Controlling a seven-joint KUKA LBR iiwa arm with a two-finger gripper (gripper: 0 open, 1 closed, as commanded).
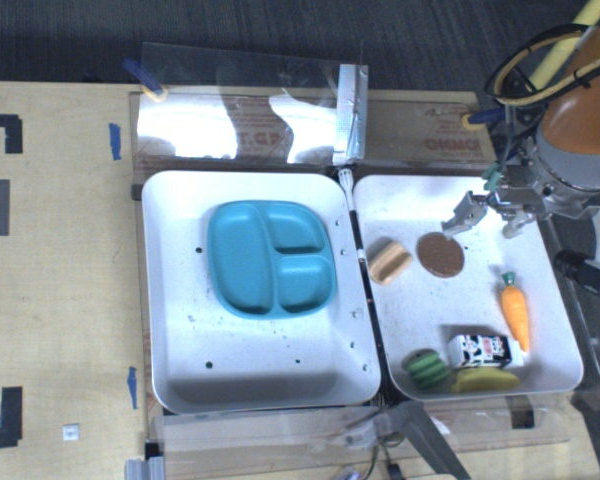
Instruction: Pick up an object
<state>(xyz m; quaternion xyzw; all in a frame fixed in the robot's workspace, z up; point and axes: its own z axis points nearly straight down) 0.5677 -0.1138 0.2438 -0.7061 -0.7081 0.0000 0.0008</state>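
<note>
**End effector spread above the right bin, nothing between its fingers**

From my station I see the desk (50, 268), pale wood with black corner marks and blue tape strips. It carries two white bins side by side. The left bin (170, 348) holds a blue divided plate (272, 258), lying flat near the middle. Behind the bins stands a clear plastic sheet (240, 118) against a brown board; faint printing runs along that board, but I cannot read it.

The right bin (560, 358) holds the smaller things. The arm (578, 133) reaches in from the right, and its end effector (490, 216) hangs over the bin's far part with its fingers spread and nothing between them. Just below it lies a round brown disc (441, 254), and left of that a tan bread-like block (389, 262). An orange carrot (517, 313) lies near the right wall. At the near edge sit a small black-and-white carton (481, 349), its label too small for me to read, a yellow banana (485, 378) touching it, and a green item (426, 368) just beside them.
</note>
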